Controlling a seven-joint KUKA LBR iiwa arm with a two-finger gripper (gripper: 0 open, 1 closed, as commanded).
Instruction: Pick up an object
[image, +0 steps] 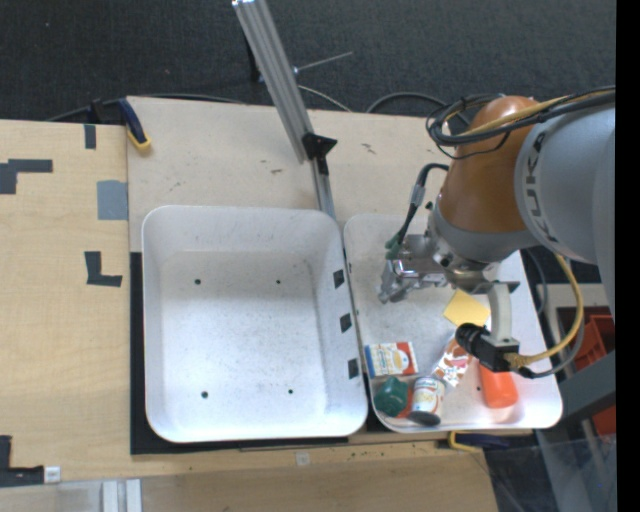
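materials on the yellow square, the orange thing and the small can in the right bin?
Yellow square: flat, matte, probably foam or sponge; soft edges, no glare.
Orange thing: likely plastic, smooth with a faint sheen; too blurred to be sure.
Small can: looks like metal under a printed paper label; pale rim at its top.

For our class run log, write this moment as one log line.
arm: over right bin | gripper: above bin floor, grasp unclear | small box, green object, can: near front | left bin
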